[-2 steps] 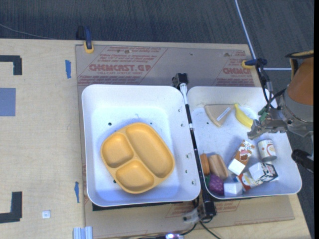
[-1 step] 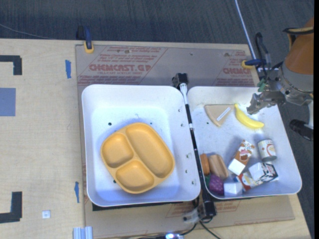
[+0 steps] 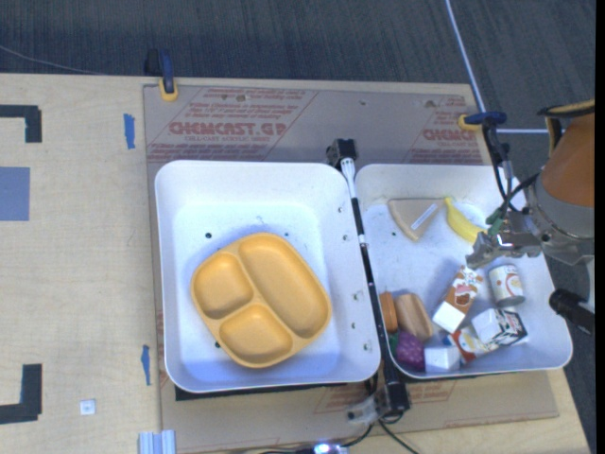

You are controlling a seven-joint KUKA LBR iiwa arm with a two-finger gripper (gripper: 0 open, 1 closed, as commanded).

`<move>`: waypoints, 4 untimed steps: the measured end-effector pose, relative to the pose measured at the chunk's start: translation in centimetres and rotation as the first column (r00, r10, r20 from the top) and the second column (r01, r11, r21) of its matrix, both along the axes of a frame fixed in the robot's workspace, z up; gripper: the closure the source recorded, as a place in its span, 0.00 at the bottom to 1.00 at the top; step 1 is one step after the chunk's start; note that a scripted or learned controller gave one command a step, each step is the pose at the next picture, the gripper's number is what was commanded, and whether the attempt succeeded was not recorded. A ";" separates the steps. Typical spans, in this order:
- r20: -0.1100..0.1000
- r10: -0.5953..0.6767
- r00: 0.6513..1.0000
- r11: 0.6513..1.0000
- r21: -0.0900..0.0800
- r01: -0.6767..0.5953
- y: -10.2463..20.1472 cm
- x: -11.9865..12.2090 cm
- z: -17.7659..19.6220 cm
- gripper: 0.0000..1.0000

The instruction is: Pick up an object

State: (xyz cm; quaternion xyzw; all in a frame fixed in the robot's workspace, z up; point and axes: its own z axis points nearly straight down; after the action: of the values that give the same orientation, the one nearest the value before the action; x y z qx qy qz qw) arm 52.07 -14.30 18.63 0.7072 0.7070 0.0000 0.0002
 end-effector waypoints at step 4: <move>0.002 0.001 1.000 1.000 -0.001 -0.001 -2.0 4.4 -0.7 1.00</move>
State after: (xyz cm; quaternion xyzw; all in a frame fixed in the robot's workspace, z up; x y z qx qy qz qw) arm 56.44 -16.25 17.89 0.7069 0.7073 0.0004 0.0014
